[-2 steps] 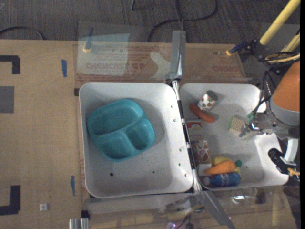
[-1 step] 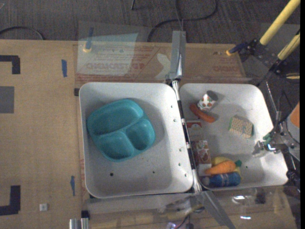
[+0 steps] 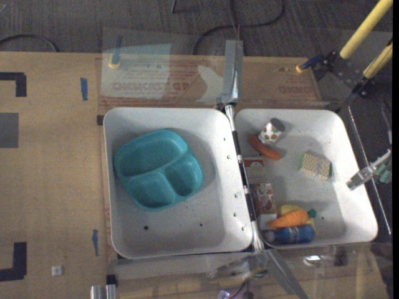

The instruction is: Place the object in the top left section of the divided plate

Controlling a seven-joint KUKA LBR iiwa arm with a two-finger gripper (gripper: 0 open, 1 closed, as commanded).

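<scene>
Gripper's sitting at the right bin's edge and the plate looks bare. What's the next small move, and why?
Probably ease the gripper leftward over the right bin toward one toy, perhaps the nearby yellow block. It holds nothing visible, and all three sections of the teal divided plate in the left bin are bare.

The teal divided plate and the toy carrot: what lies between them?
In the camera view, between the plate and the carrot lie bare bin floor, the bins' adjoining rims, and a small carton.

fixed overhead camera, slanted down, both bins framed
</scene>
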